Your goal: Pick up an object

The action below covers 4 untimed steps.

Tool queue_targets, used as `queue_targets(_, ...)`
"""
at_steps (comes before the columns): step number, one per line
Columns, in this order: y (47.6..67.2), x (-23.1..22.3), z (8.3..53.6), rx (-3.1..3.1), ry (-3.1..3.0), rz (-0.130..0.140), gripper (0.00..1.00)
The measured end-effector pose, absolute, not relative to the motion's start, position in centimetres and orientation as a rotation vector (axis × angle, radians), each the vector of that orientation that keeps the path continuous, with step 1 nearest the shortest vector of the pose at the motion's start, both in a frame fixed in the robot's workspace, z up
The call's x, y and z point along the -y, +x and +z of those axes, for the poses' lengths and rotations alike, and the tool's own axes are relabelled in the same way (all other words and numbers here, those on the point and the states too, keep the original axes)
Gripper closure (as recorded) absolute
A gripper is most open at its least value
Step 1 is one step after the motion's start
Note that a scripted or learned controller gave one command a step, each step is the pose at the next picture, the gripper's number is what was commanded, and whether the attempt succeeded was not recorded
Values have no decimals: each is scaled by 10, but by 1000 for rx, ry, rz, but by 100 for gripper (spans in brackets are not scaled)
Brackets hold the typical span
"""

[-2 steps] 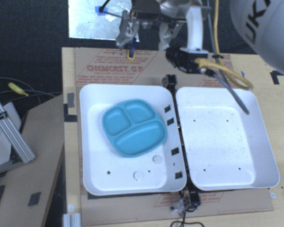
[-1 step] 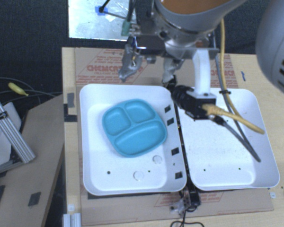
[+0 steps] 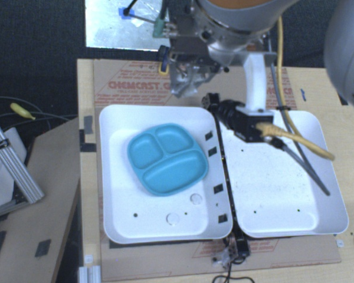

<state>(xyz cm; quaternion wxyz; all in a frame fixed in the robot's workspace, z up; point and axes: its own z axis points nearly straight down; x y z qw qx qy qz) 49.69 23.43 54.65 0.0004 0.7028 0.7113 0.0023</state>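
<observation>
A blue divided plate (image 3: 167, 159) with three compartments lies flat in the middle of the left white bin (image 3: 115, 175). My gripper (image 3: 187, 80) hangs from the grey and orange arm above the cardboard just behind the left bin's back rim, beyond the plate and apart from it. Its tip is blurred and metallic. Nothing shows in it.
The right white bin (image 3: 283, 193) has dark specks on its floor. A black fixture (image 3: 241, 120) with a yellow cable (image 3: 298, 141) and a white post (image 3: 255, 84) sits over its back left corner. Two small white discs (image 3: 196, 198) lie near the left bin's front.
</observation>
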Motion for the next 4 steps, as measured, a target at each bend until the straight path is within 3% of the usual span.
queue_targets(1,529,-220,489,-2219,2225,-6,100)
queue_targets(2,627,-166,269,-2219,2230,-21,100)
queue_targets(3,585,-105,216,-2218,2230,-13,100)
queue_targets(4,571,-81,351,-2212,2215,20,100)
